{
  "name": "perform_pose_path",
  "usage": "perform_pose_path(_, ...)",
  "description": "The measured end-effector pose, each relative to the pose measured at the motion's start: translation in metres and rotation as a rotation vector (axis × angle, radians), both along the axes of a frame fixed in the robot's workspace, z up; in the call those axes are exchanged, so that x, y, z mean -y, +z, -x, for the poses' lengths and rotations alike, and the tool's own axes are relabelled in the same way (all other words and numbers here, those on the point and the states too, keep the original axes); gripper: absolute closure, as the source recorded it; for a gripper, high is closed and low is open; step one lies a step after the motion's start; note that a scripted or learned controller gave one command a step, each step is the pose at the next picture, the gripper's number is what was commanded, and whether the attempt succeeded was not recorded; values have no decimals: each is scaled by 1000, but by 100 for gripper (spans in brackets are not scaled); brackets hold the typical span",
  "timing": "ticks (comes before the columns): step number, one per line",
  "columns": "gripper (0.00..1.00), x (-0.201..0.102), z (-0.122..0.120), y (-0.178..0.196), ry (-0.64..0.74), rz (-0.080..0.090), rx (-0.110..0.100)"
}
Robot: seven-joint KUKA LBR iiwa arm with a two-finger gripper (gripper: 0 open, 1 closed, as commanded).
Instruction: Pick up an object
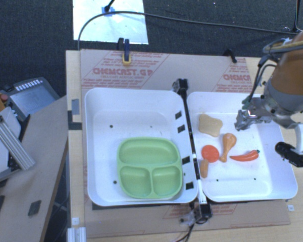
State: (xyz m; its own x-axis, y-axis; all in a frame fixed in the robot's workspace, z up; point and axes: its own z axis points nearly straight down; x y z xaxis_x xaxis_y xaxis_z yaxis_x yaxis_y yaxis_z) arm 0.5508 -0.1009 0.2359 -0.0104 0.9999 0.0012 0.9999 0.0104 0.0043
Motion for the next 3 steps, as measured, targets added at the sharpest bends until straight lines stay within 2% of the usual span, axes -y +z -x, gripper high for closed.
perform_pose_path(2, 100, -111, -10, -20, 0, -1, -3)
perform_pose_path(3, 100, -163, -14, -9, 0, -1, -2)
